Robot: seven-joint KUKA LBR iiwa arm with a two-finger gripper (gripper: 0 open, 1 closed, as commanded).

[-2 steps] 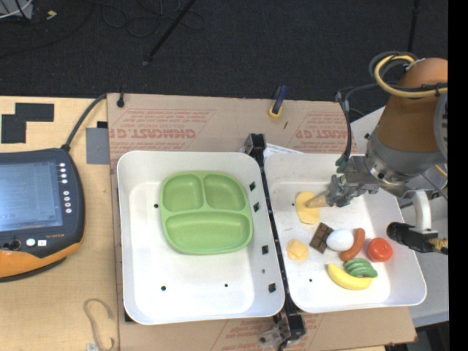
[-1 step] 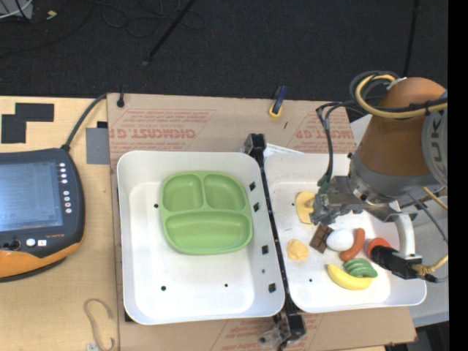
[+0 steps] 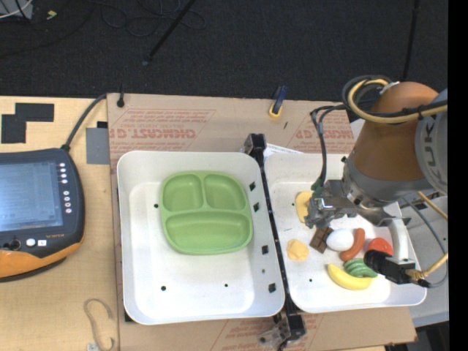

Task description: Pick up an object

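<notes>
**Q:** Camera view. What is laid out on the bench?

**A:** Two shallow white bins side by side. The left bin (image 3: 139, 284) holds a green divided plate (image 3: 206, 212), lying flat. The right bin (image 3: 307, 302) holds a cluster of toy foods: a white egg (image 3: 339, 239), an orange-red sausage (image 3: 354, 243) touching the egg's right side, a banana (image 3: 348, 278) near the front wall, a small yellow piece (image 3: 297, 250) just left of the cluster, a brown block (image 3: 319, 240) touching the egg's left side, and another yellow item (image 3: 302, 203) farther back, partly hidden by the tool.

**Q:** Where is the arm, and what is the state of its tool?

**A:** The arm (image 3: 391, 141) reaches in from the right and hangs over the right bin. The gripper (image 3: 322, 212) sits low, just behind the brown block and the egg. How it is set cannot be told from this angle, and nothing is visibly held.

**Q:** What could go wrong from here?

**A:** In my judgement, crowding is the main hazard. The egg, sausage and brown block touch one another, so a descent between them may push one aside instead of enclosing it. The egg, being round and smooth, would probably squirt out of a closing grasp. A descent onto the block's edge might merely tip it.
</notes>
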